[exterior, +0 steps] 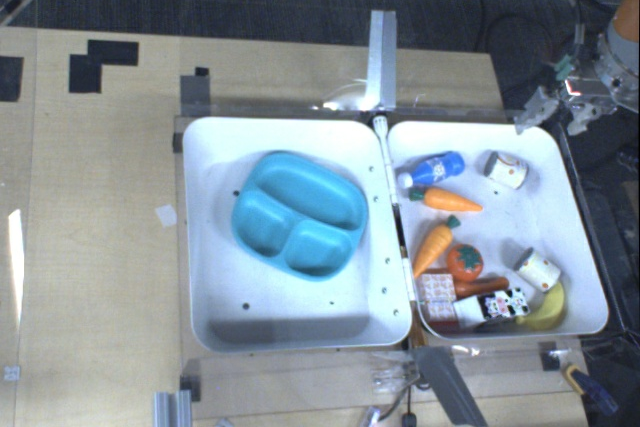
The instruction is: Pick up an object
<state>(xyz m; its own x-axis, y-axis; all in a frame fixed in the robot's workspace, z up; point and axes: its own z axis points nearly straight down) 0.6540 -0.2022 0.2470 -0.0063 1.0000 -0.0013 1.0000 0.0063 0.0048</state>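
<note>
So the two-finger gripper is sitting way up at the top right, just off the far right corner of the right-hand shallow white bin, outside its rim. The fingers look spread apart with nothing between them, though it's small and a bit blurry up there.

All the pickable stuff is below and to the left of the gripper, inside that right bin. Closest to it is a small white cylinder with a tan end, just down and left. Further left at about the same depth is a blue and white bottle lying on its side, and right under that an orange plastic carrot. Going further from the gripper toward the near edge of the bin: a second orange carrot, tilted, touching a red-orange tomato with a green top. Another small white cylinder sits straight down from the gripper, just above a yellow banana. The near-left corner is a cluttered pile: a red-and-white checked block, a dark brown bar and a black-and-white patterned piece, all crammed together and touching.

Farthest from the gripper, the left white bin holds a big blue plastic divided plate, well apart from everything else.
</note>
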